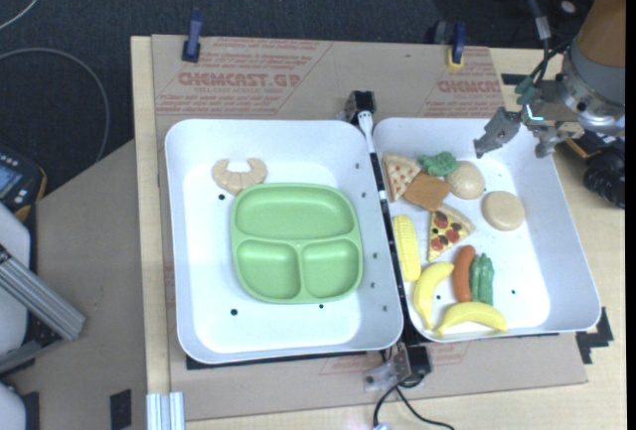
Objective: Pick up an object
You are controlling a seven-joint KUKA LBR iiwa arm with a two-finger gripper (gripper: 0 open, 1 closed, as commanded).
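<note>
Bananas (459, 304) lie nearest, while the hand (517, 132), fingers spread and grasping nothing, hovers over the right bin (561, 249), just right of the pale round bun (465, 182).

We see a grey arm (596, 71) with an orange band, black cables, and a gripper (517, 132) with 2 grey fingers.

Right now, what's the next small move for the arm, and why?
Probably bring the claw down and toward the near side onto the round tan piece. The claw hangs open above the right bin's far edge with nothing between its fingers, and that piece sits apart from the crowded food.
</note>
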